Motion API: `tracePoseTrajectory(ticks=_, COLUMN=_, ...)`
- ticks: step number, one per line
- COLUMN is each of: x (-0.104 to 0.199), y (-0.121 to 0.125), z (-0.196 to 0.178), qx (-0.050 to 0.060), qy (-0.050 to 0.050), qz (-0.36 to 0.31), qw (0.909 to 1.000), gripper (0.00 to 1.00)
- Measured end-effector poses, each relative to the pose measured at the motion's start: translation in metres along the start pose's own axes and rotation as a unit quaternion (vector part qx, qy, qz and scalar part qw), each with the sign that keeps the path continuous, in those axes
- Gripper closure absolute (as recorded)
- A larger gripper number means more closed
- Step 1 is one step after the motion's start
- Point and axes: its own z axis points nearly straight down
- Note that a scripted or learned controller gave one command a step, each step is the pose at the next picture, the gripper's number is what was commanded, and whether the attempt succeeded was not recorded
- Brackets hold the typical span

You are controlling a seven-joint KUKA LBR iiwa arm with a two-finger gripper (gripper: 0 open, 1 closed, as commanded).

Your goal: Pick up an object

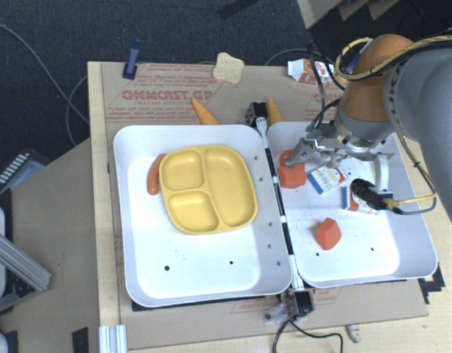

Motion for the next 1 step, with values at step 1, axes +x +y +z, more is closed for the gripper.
tracePoseTrajectory(ticks=1, x=-0.0571, y=0.0009, z=-0.0584, qx=0.005, qy=0.0, qz=0.0, qw=1.0, gripper=0.0)
